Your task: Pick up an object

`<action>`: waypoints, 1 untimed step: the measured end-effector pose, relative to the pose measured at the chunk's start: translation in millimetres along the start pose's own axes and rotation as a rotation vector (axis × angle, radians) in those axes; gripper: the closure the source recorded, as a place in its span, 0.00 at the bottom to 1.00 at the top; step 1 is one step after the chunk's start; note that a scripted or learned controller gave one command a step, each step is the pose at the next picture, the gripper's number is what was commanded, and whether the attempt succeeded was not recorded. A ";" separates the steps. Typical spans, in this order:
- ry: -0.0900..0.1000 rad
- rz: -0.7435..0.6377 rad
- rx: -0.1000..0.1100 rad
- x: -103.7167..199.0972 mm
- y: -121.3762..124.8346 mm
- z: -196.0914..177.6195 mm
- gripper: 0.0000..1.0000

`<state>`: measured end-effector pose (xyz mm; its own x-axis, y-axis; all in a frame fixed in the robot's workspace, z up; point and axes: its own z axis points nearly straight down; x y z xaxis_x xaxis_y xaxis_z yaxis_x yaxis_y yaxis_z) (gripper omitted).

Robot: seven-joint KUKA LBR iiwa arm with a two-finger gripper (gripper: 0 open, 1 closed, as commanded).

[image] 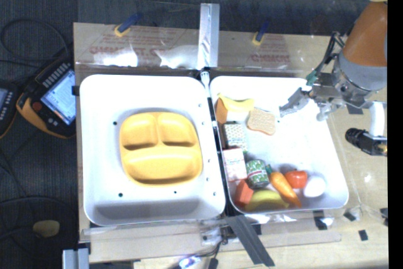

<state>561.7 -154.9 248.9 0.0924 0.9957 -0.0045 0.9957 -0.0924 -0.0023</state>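
The right bin [315, 142] holds several toy foods along its left and front sides. A yellow-orange cheese wedge [232, 107] and a bread slice [262, 121] lie at the back left. A patterned box [235, 133] and a white-red carton [234, 164] come in front of them, then a green can [256, 173], a carrot [284, 188], a tomato [296, 177], a white egg [314, 186] and a banana [264, 199]. My gripper [307, 108] hangs over the bin's back right part, right of the bread slice, open with nothing between its fingers.
The left bin [101, 104] holds a yellow divided tray [160, 148]. A metal divider post [208, 34] stands behind the seam between the bins. A handheld pendant [53, 97] with cables lies off the bench at the left. Bare floor shows in the right bin's middle and right.
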 end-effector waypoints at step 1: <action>0.000 -0.069 0.001 0.7 40.8 78.8 0.00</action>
<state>602.2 -158.4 170.0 0.0238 0.9997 -0.0039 0.9997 -0.0238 -0.0033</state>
